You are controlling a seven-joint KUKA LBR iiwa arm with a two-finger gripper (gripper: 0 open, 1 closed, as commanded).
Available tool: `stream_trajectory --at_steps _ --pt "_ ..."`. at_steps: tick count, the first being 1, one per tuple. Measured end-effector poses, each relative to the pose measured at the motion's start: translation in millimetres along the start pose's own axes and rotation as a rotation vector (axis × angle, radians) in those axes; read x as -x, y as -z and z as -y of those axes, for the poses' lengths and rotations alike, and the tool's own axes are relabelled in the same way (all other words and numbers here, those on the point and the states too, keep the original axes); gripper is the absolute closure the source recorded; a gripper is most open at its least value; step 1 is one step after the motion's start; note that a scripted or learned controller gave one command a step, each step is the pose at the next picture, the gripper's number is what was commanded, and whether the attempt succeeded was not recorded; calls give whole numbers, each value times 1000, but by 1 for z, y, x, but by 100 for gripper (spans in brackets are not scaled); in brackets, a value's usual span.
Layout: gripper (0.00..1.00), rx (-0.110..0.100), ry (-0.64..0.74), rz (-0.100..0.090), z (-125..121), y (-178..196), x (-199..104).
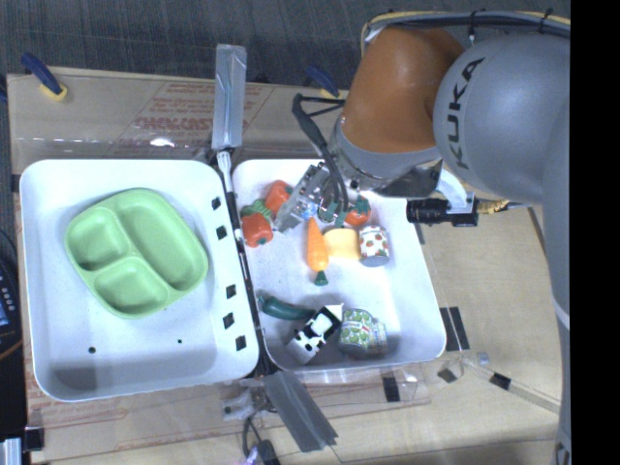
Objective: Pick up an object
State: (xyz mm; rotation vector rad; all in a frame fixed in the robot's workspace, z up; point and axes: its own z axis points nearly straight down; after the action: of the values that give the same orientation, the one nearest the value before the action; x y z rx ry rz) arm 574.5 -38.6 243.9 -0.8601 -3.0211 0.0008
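Approach step: two-finger metal gripper (308,200) is hanging low over the right shallow white bin (417,269), at the toy pile's 12 o'clock edge. Can't tell its state. Nothing visibly held. Nearest candidates: orange plastic carrot (317,247) at gripper's 6 o'clock, red-orange toy vegetable (257,228) at 8 o'clock. Next move needs one toy centred, descent, then a confirmed pinch.

The bench (504,415) bears two white bins (58,356) side by side, on brown cardboard (126,109).
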Motion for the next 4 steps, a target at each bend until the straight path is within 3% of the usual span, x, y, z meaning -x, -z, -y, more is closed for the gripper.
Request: stream_trajectory --at_steps 1,2,3,4 --pt "100 -1 543 -6 21 -54 17" --pt "0 -1 543 -5 21 -54 17" --pt "0 -1 571 -5 -4 -49 -11" --pt "0 1 805 1 -14 -29 49"
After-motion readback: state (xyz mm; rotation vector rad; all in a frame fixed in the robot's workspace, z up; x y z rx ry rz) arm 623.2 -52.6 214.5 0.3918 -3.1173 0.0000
